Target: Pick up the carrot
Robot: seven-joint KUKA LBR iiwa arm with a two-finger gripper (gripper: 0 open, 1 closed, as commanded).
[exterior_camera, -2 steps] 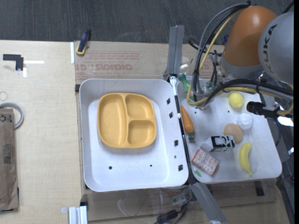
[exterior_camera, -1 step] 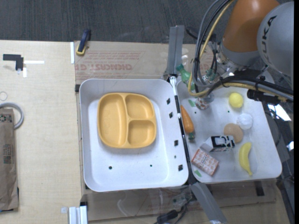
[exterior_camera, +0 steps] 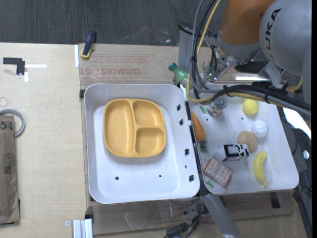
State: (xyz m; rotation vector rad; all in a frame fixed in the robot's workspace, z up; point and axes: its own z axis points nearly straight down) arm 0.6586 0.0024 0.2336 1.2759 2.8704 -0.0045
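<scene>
A: Left bin [exterior_camera: 94, 182], contents?
B: One yellow divided plate [exterior_camera: 134, 128], three compartments, lying flat toward the bin's upper left.

A: Right bin [exterior_camera: 285, 180]?
B: Carrot [exterior_camera: 198, 128], orange with a green tip, lying along the left wall, tip pointing toward the near edge. Then a small patterned packet [exterior_camera: 217, 172], a black-and-white carton [exterior_camera: 236, 151], a tan rounded item [exterior_camera: 247, 141], a white cap-like piece [exterior_camera: 259, 129], a lemon [exterior_camera: 250, 107], a banana [exterior_camera: 260, 168].

A: Gripper?
B: The arm [exterior_camera: 257, 19] hangs over the bin's far edge, well apart from the carrot. Whether the claw is open, or has anything in it, I cannot tell.
</scene>
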